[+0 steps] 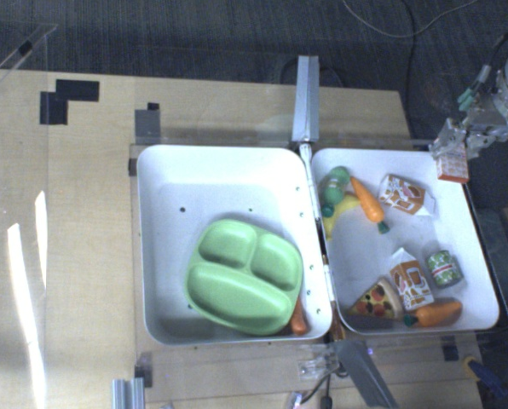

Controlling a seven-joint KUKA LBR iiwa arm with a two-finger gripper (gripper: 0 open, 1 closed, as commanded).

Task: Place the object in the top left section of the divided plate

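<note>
Tool (pixel 463 139) sits above the right bin's far right corner, grip state impossible to tell; nothing is placed yet. Pale wooden surface (pixel 75 228) carries two glossy white shallow bins. Left bin (pixel 164 194) holds the smooth green three-section plastic plate (pixel 244 275), sections bare. Right bin (pixel 480 254) holds small toy foods, including an orange carrot (pixel 366 200).

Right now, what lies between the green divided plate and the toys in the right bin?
In the camera view, the bins' two white walls separate the green divided plate from the toys; an orange carrot toy lies against the plate's lower right edge.
</note>
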